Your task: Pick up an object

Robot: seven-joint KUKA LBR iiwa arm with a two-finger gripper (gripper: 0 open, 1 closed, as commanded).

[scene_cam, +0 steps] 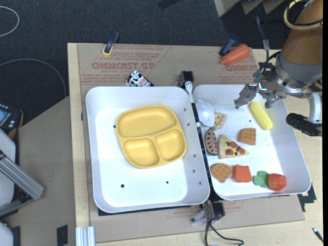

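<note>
Ref. landmark: corn cob, lying diagonally in the upper part of the right bin.

Gripper hangs over the cob's upper end, fingers spread wide, one to each side of that end. Nothing is between them; whether they touch the cob cannot be told.

Risk:
- The cob is round and slanted, so closing off-axis probably rolls or squirts it out.
- The fingers sit near its end, not its middle, so a lift may tip it free.

Surroundings, rel. to cob:
- Waffle just below-left.
- Pizza slice and watermelon slice further left.
- White spoon at left.
- Bin wall near at right.

Obstruction: nothing touching; approach looks free.
</note>
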